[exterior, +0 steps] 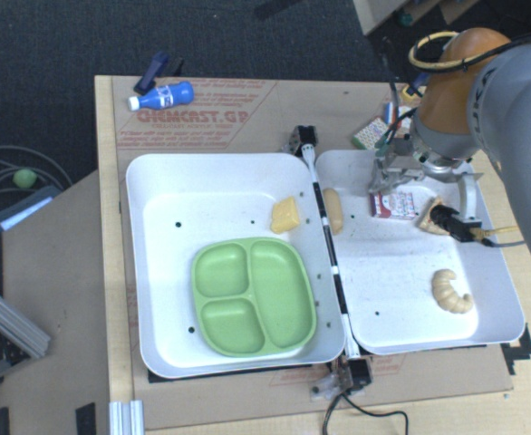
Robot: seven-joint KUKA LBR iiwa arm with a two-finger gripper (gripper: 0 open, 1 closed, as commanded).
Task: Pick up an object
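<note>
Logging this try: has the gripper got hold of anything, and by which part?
Cannot tell. The gripper is down over the red-and-white packet in the right bin, but its own body hides any contact.

The bulky grey arm (519,98) has a rounded, smooth shell with a broad orange band (451,89) above the wrist. Thin coloured cables (394,120) trail beside it, a yellow loop (429,48) on top. The metal claw (401,175) is silvery.
</note>
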